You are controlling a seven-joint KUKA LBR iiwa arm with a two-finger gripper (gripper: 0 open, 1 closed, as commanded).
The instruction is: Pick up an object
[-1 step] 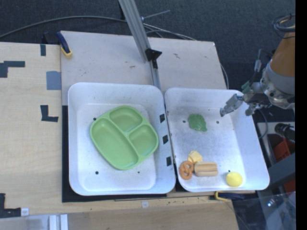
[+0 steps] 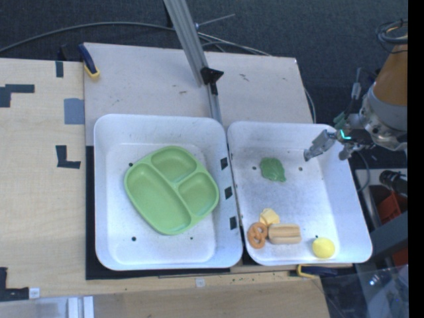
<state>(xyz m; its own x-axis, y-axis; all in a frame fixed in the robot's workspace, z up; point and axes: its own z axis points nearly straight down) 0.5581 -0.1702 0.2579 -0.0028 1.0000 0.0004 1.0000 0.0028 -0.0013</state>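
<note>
Arm sliced off at the right edge

The arm (image 2: 391,91) runs out of frame on the right, its orange band half lost. The small tan and orange pieces (image 2: 268,227) in the right bin (image 2: 344,197) are too small to identify. The table (image 2: 40,177) is cut at left and bottom.

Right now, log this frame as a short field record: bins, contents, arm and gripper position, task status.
left bin: green divided plate
right bin: green leafy item, pretzel, tan block, small yellow piece, yellow ball
arm: enters from the right
gripper: over the right bin's upper right part, fingers apart
held: nothing between the fingers
task status: no object picked up yet
</note>
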